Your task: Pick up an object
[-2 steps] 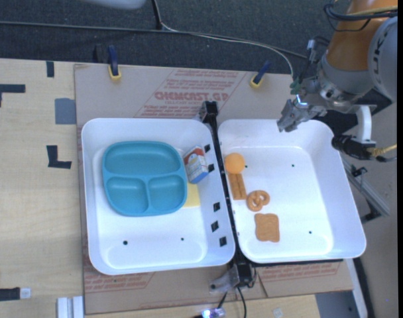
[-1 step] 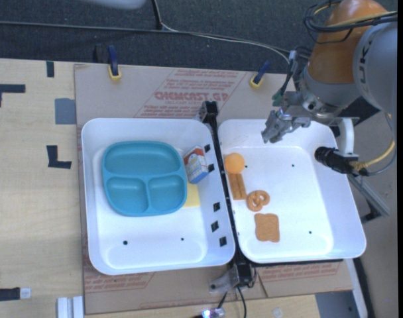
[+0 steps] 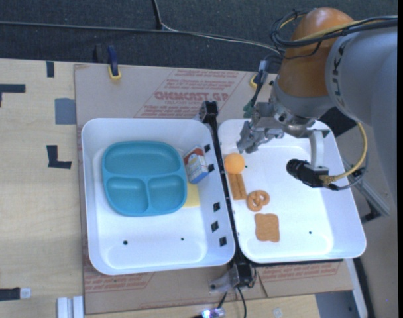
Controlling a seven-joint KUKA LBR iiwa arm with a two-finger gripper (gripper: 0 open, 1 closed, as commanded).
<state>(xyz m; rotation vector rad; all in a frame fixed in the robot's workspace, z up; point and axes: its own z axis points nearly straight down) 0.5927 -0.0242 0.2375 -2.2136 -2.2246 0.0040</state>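
Care matters: we lower the end effector [image 3: 246,144], whose grip state we cannot tell, straight onto the small round orange ball [image 3: 234,163].

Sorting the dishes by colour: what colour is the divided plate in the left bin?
Light blue plate, seen clearly in the camera view.

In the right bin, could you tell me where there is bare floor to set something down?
The right bin is bare along its right side and near edge, right of the pretzel and cracker. Its left edge is crowded: the orange ball, the snacks, and the gripper above.
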